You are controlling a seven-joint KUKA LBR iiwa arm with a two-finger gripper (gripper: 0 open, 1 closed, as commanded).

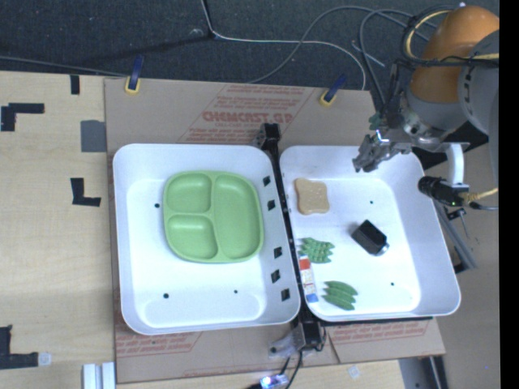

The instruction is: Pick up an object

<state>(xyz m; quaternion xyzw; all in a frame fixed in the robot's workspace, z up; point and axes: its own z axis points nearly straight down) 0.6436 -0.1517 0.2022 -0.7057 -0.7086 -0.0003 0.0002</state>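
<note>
Below-left of end effector (366, 157): toast (311, 196) (well apart) | finger state: cannot tell

Arm (454, 63) enters from upper right of frame, orange band up top; gripper (366, 159) hangs down-left, nothing between its fingers.

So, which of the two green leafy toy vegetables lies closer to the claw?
The upper green leafy toy vegetable, beside the black block; the other lies near the bin's front edge, farther from the claw.
</note>
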